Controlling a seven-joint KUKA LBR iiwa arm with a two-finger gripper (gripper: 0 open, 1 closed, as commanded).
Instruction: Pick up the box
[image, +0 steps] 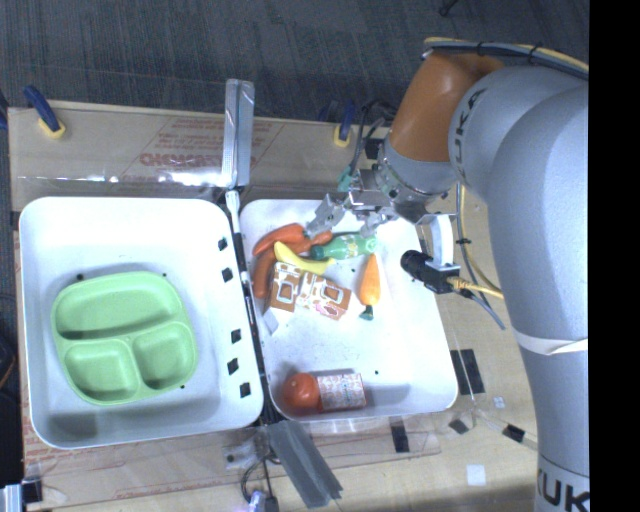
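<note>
Carrot (369, 282) and banana (297, 259) crowd the box (309, 292); its near side lies open.

Two shallow white bins: left bin (40, 300) holds a green compartment tray (122, 335). Right bin (435, 370) holds a patterned orange-white box (308, 292) at centre, orange carrot (369, 281) just right of it, yellow banana (298, 260), red-ended can (322, 391) at lower edge. Two-finger gripper (350, 215) hovers over the pile's upper part.
</note>
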